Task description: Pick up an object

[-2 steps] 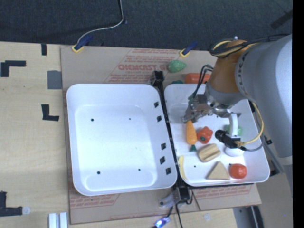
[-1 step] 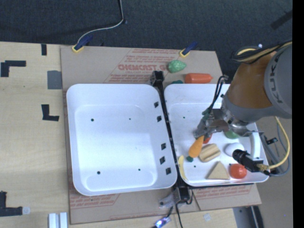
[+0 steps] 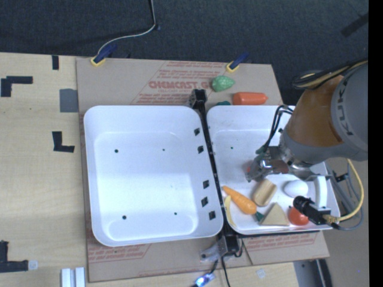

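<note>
We see a wooden tabletop (image 3: 36,178) with black tape marks along its left edge, and a dark carpeted floor (image 3: 72,14) beyond its far edge, crossed by a pale cable (image 3: 146,17). A cardboard sheet (image 3: 173,79) lies on the tabletop, clipped at its far edge, and carries two white bins side by side. The left bin (image 3: 143,172) sits toward the tabletop's middle. Just past the right bin's (image 3: 236,130) far rim, on the cardboard, lie a green object (image 3: 222,83) and an orange-red one (image 3: 249,98). In the right bin's near part we note a carrot (image 3: 240,200), a tan cylinder (image 3: 263,192), a pale wedge (image 3: 274,215), a white egg-like piece (image 3: 294,188) and a red piece (image 3: 297,217).

The arm (image 3: 326,121) reaches in from the right edge, wrist bent down over the right bin. Its end effector (image 3: 258,167) sits low just beyond the tan cylinder; we cannot tell whether it is apart or together.
</note>
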Tool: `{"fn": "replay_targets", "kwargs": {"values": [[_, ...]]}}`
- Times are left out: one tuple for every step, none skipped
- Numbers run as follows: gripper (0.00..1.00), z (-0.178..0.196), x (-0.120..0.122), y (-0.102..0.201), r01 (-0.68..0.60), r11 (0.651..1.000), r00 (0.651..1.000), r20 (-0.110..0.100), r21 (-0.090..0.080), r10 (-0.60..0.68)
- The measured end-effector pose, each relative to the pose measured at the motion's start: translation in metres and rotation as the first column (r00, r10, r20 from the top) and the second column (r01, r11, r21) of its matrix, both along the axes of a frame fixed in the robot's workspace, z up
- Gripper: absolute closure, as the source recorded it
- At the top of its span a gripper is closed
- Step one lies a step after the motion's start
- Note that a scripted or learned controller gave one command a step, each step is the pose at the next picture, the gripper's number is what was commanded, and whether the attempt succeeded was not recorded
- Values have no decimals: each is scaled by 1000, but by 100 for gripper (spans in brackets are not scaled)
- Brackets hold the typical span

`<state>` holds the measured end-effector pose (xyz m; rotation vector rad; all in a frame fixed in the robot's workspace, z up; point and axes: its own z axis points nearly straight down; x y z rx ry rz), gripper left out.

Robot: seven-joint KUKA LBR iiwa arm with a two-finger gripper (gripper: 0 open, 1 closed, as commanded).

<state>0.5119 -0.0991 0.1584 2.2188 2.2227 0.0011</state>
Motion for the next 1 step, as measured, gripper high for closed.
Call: {"fn": "replay_targets", "kwargs": {"values": [[100,-61,-29,-55,6,1000,1000,-3,2,-6]]}}
